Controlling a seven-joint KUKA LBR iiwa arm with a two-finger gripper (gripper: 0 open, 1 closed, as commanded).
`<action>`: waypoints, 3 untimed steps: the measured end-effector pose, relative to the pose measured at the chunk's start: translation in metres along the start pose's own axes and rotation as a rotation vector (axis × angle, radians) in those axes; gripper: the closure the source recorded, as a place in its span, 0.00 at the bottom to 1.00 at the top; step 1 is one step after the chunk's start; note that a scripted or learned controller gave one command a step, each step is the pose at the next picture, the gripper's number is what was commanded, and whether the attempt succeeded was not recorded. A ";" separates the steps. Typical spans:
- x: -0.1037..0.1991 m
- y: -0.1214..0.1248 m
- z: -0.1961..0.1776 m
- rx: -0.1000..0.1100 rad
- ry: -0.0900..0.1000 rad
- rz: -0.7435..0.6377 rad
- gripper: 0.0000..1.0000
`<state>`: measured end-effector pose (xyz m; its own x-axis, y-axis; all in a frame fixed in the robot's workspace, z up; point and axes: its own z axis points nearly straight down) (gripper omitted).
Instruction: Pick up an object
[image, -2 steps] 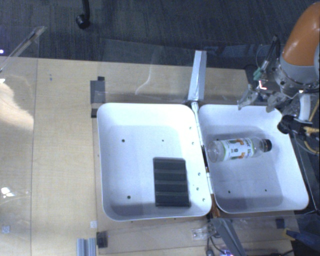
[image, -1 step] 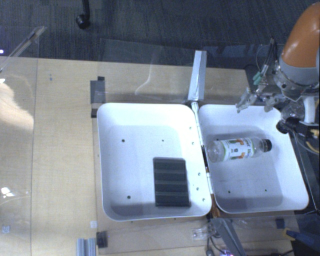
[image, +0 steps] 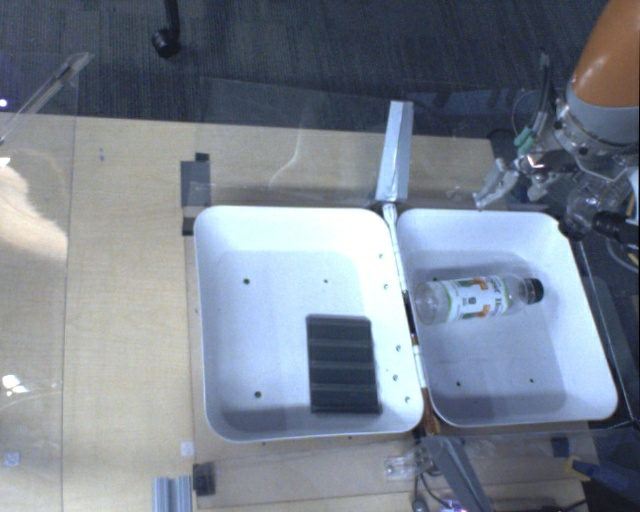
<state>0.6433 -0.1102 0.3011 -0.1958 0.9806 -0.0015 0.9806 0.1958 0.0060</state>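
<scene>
Your bottle (image: 478, 298) lies on its side against the right bin's (image: 590, 385) left wall. A dark ridged block (image: 342, 364) sits near the left bin's (image: 215, 330) front edge. The gripper (image: 520, 170) hangs above the right bin's back-right corner, partly cut off.

Overall light: bright and even, cast from above.
Glare: the white bins (image: 290, 240) are nearly washed out; a pale sheen is seen on the bench (image: 100, 300) at left.
Shadows: soft grey bands are thrown along the bins' near walls.
Focus: slightly soft throughout, with the arm (image: 605, 75) blurred at the upper right.
</scene>
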 end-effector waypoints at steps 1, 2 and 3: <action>0.024 0.032 -0.032 0.000 0.000 0.072 0.00; 0.035 0.034 -0.051 0.001 0.001 0.113 0.00; 0.024 0.002 0.119 0.003 0.001 0.054 0.00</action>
<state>0.6411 -0.0861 0.1824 -0.1430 0.9897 0.0002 0.9897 0.1430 0.0029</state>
